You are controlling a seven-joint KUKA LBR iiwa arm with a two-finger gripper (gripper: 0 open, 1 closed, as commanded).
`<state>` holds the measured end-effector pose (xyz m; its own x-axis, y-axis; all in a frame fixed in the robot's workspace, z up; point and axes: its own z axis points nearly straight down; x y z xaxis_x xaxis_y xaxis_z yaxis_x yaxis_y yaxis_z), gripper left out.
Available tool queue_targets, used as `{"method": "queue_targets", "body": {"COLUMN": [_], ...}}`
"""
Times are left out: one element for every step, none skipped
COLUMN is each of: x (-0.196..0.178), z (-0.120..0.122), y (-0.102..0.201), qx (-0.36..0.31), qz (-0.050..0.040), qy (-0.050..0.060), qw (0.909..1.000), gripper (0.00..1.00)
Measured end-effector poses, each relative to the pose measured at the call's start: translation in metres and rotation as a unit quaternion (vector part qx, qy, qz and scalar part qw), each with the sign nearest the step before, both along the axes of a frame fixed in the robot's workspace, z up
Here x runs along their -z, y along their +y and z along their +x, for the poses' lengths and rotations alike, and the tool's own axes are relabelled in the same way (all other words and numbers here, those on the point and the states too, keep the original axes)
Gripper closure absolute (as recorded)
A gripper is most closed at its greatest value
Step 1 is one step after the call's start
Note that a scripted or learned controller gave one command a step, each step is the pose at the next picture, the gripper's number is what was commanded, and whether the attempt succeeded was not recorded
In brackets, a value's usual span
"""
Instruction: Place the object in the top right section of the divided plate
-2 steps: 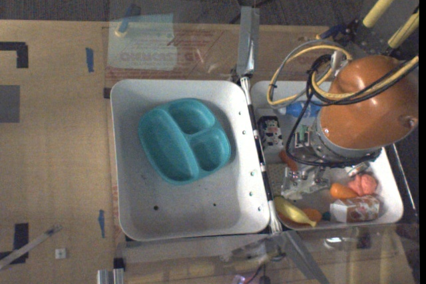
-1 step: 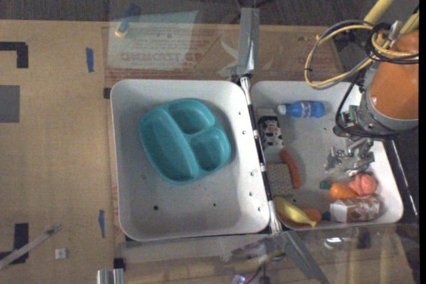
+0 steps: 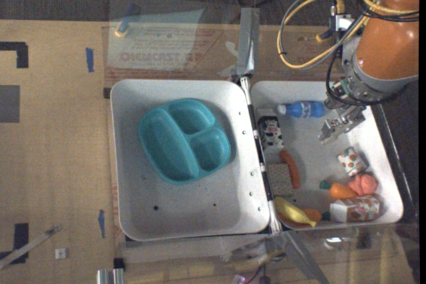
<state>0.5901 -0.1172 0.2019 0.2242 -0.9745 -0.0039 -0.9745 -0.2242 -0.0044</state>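
Cardboard covers the bench (image 3: 53,163), marked with blue tape, beneath dark carpet at the top of the frame where cables loop. At right, the gripper (image 3: 341,124) hangs over the right bin (image 3: 389,176), fingers slightly parted and holding nothing, just beside a water bottle (image 3: 301,109). Below it lie a small can (image 3: 351,161), a pink toy (image 3: 364,183), a carrot (image 3: 342,191), a juice carton (image 3: 355,210), a banana (image 3: 296,212), a sausage (image 3: 289,167), a sponge (image 3: 279,176) and a cow-print carton (image 3: 269,131). Left bin (image 3: 133,209) holds the teal divided plate (image 3: 184,140), tilted, all sections bare.
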Motion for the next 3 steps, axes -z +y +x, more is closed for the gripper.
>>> {"method": "queue_targets", "body": {"x": [0.014, -0.007, 0.017], "z": [-0.001, 0.035, -0.029], "y": [0.065, 0.116, 0.116], "qx": [-0.145, -0.204, -0.211], "qz": [-0.0003, -0.0002, -0.0007], "qy": [0.002, 0.0, 0.002], "qw": [0.9894, 0.979, 0.9775], "gripper": [1.0, 1.0, 1.0]}}
